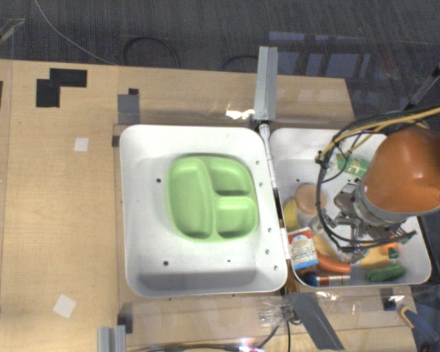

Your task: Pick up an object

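The pale wooden surface (51, 218) carries two shallow white bins side by side, with dark carpet beyond its far edge at twelve o'clock.

Nearest the camera, along the six o'clock wall of the right bin (293, 152), lie the likeliest things to pick: a small carton with a red and blue label (302, 248), an orange carrot-like piece (331, 262), a red marker-shaped stick (324, 278) and a green pod-shaped toy (386, 273). They are crowded, several touching, so a clean grasp calls for choosing the piece with free space on both sides; in my judgement the green toy, out at the five o'clock corner, is the least hemmed in.

Just above them the arm (407, 171) hangs over the bin's three o'clock half, its orange band and cable loops covering the claw (359, 229). Whether the claw is spread or closed I cannot tell. The descent should be straight and slow, so the heap is not shoved against the wall.

Farther in sit a tan round lid-like thing (306, 195) and a yellow piece (290, 215).

At nine o'clock, the left bin (143, 196) holds a green divided tray (210, 196), well apart from the arm.
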Controlling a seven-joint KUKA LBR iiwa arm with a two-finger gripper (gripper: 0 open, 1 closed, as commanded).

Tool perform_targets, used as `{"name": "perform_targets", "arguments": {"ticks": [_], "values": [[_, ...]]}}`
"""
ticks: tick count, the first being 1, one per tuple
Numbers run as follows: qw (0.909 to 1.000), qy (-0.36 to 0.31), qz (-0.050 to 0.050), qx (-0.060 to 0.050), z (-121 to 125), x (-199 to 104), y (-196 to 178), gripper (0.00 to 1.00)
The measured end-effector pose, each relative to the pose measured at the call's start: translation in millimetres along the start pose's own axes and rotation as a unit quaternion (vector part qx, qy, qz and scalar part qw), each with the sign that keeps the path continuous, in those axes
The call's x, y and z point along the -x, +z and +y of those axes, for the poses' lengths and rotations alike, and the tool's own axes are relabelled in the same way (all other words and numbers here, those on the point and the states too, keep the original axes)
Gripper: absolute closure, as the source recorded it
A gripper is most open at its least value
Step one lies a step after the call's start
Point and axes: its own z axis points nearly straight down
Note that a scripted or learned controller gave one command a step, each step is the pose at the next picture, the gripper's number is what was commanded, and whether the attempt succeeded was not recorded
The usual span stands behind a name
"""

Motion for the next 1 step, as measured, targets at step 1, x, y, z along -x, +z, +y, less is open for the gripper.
{"name": "perform_targets", "arguments": {"ticks": [1], "values": [[1.0000,0.004,0.000,-0.002,-62.7,-14.7,2.2,0.00]]}}
